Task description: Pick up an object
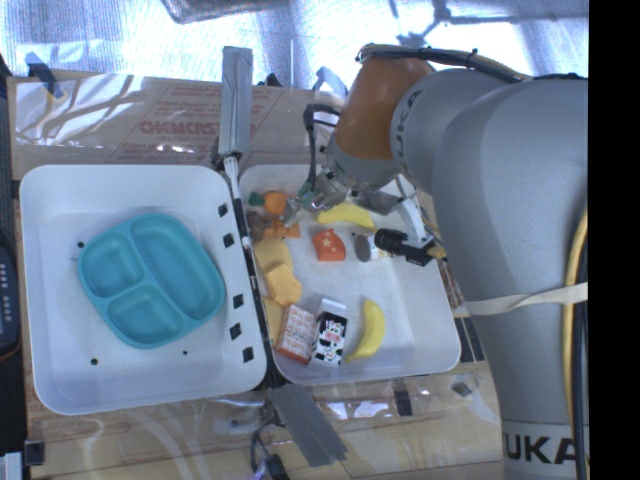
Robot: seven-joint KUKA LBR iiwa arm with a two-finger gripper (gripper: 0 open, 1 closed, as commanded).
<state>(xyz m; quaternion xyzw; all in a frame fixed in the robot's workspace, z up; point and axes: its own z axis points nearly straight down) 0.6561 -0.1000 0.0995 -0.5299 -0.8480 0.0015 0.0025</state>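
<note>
The left white bin (50,368) holds a turquoise three-compartment plastic tray (150,278); the right white bin (425,338) holds a red wedge-shaped toy (330,245), a cow-print carton (331,339) and a yellow toy banana (369,329); the gripper (305,200) hangs low over that bin's upper left corner beside a small orange object (274,201), its grip impossible to tell.

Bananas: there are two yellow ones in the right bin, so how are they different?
The yellow banana near the front lies fully in view beside the cow-print carton; the yellow banana farther back is partly covered by the hand. The front one runs front to back, the back one lies sideways. Both are yellow and curved.
</note>
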